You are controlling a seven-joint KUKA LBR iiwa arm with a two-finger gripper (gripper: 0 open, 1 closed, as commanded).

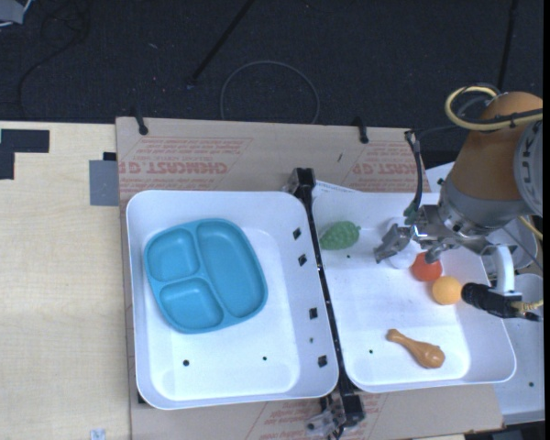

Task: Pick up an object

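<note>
My gripper [412,249] hangs over the back right part of the right bin [367,337], open, with nothing visibly held between its fingers. A small red round thing [426,268] lies right under its right side, partly covered by it. Beside that sits an orange ball [446,290]. A green knobbly thing [339,236] lies to the gripper's left, near the divider between the bins. A tan drumstick-shaped thing [417,347] rests near the bin's front.
The left bin [165,374] bears a blue divided plate [204,274]. A black clip rail [317,282] runs between the bins. Cardboard [220,159] lies under both bins, with pale bench to the left.
</note>
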